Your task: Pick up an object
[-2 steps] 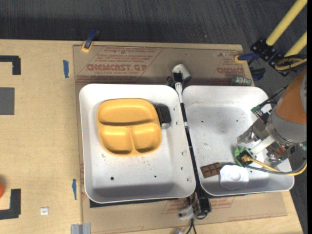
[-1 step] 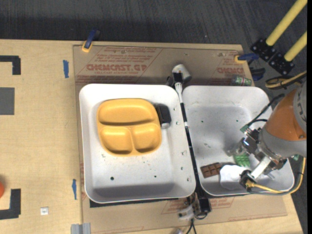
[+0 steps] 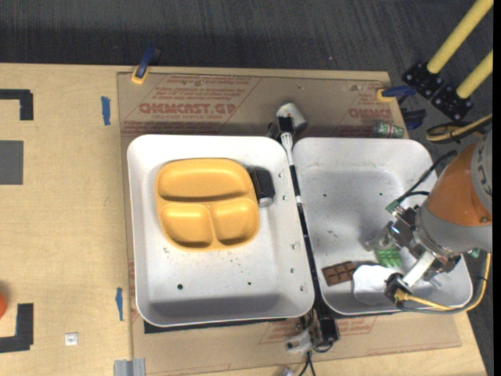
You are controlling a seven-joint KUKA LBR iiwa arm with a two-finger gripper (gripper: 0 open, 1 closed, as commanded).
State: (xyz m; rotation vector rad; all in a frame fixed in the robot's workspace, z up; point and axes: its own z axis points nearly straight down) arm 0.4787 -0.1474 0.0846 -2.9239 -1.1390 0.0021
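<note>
gripper [image 3: 396,246] low in right shallow white bin [image 3: 352,144], grip state cannot be told | beside it: crumpled green packet [image 3: 386,254], white lump [image 3: 369,282], brown ridged slab [image 3: 339,272] | left shallow white bin [image 3: 203,282]: yellow three-compartment plastic tray [image 3: 207,202] touching small black block [image 3: 262,185] | brown cardboard sheet [image 3: 188,92]: red print, apparently "CHEMCAST GP"

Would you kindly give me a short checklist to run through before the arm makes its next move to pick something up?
1. Gripper over the right bin: ok.
2. Things to pick close by: ok; green item, white item, brown bar.
3. Anything held already: cannot tell.
4. Yellow tray in the left bin far from the gripper: ok.
</note>
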